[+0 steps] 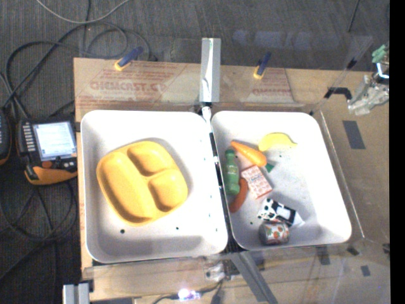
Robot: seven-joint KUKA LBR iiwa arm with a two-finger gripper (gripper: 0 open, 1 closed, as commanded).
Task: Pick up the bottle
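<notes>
Bottle [232, 171] w/ carrot [248, 152] above, carton [255, 182] touching right, sausage [238, 197] below

Divided tray [143, 181] in left bin [95, 233]; bottle [232, 171] by right bin's [329, 189] left wall, perhaps touching.

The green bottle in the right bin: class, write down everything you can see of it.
The green bottle is small and slim, probably plastic, with a lighter band around its middle. It lies on its side, lengthwise along the left wall of the right bin. The carrot crosses by its upper end, the red-and-white carton lies beside it on the right, and a red-brown item touches its lower end. Nothing grips it.
</notes>
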